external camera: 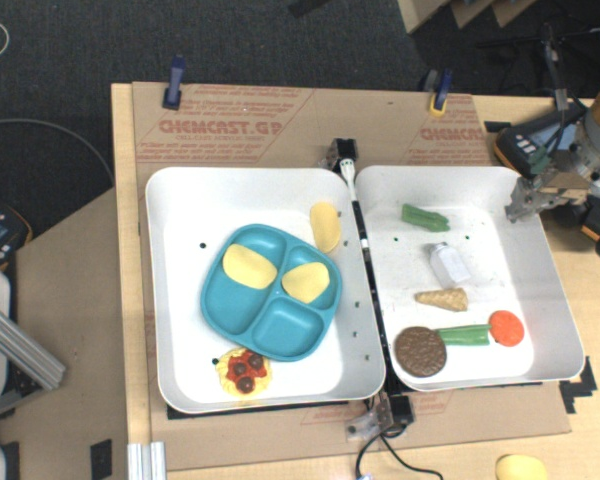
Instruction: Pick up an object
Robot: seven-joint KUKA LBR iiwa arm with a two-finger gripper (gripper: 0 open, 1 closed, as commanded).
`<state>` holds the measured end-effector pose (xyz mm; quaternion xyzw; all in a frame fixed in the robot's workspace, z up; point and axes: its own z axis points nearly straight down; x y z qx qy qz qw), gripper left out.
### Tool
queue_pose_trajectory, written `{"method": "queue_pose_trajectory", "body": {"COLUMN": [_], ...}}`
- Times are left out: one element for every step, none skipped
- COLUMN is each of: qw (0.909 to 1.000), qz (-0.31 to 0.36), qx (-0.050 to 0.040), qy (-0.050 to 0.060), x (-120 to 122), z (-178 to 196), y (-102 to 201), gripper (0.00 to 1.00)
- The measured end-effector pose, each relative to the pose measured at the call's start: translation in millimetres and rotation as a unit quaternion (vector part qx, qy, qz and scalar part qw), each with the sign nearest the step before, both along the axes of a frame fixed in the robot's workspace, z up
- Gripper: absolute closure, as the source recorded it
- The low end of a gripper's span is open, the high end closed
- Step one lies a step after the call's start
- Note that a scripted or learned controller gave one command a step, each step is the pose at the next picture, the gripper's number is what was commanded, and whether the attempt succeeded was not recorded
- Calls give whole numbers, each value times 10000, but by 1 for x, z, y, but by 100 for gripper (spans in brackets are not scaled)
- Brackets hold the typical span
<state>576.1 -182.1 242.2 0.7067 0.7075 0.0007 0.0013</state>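
Note:
The right bin point(550, 268) holds a green pod point(424, 217) at the back, a pale clear piece point(448, 263) in the middle and a tan cone point(442, 298) below it. Along its front lie a brown round patty point(420, 351), a green stick point(464, 335) and an orange-red ball point(506, 328). My gripper point(525, 203) hangs over the right bin's back right corner, near the rim and apart from all of these. Nothing shows in its grasp.
The left bin point(170, 268) carries a blue divided plate point(265, 318) with two yellow pieces point(250, 266) on it. A yellow piece point(325, 225) lies by the bin's right wall and a small pizza slice point(243, 370) at the front. Two clamps point(173, 80) grip the board's back edge.

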Motion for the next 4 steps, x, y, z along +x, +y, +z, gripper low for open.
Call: {"method": "queue_pose_trajectory", "body": {"qw": [9999, 10000, 9999, 10000], "qz": [41, -15, 79, -25], "qx": [-18, 6, 28, 2], "qy": [-108, 41, -79, 60], "x": [69, 31, 5, -20], "z": [176, 129, 263, 174], "y": [69, 60, 200, 167], "gripper": [100, 100, 100, 100]}}
